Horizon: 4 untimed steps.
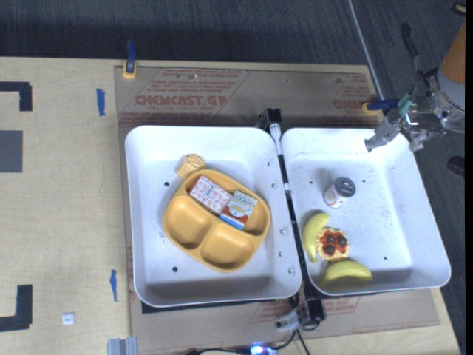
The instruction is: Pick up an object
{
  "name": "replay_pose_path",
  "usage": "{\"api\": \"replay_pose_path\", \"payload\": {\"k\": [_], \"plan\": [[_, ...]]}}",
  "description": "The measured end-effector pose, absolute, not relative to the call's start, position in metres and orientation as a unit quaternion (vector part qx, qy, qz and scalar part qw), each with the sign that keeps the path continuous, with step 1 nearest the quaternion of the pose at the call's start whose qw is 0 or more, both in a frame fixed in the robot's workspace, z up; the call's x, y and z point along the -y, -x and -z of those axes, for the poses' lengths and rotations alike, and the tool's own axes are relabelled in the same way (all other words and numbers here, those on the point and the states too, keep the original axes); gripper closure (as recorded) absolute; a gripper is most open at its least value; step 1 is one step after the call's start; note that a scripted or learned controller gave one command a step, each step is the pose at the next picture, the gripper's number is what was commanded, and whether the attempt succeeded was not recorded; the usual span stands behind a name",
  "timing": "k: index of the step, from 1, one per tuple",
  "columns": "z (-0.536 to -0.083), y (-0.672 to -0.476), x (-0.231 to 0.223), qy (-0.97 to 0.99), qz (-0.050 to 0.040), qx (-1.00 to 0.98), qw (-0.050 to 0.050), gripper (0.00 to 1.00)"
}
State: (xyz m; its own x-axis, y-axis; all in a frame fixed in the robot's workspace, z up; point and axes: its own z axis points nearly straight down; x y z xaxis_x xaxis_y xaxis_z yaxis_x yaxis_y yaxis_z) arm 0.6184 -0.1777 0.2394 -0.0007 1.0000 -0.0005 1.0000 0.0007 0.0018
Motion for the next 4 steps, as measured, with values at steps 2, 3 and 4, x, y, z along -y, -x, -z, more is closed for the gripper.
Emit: {"api": "replay_pose_path", "payload": {"k": [2,3,4], "plan": [[-0.086,-0.515,0.146,-0.707,-0.0006,-0.707,0.0,0.0],[-0.087,-0.482,0.097,-0.709,-0.0015,-0.705,0.006,0.0],[-0.097,-0.483,0.096,-0.708,-0.0028,-0.706,0.007,1.0]]}}
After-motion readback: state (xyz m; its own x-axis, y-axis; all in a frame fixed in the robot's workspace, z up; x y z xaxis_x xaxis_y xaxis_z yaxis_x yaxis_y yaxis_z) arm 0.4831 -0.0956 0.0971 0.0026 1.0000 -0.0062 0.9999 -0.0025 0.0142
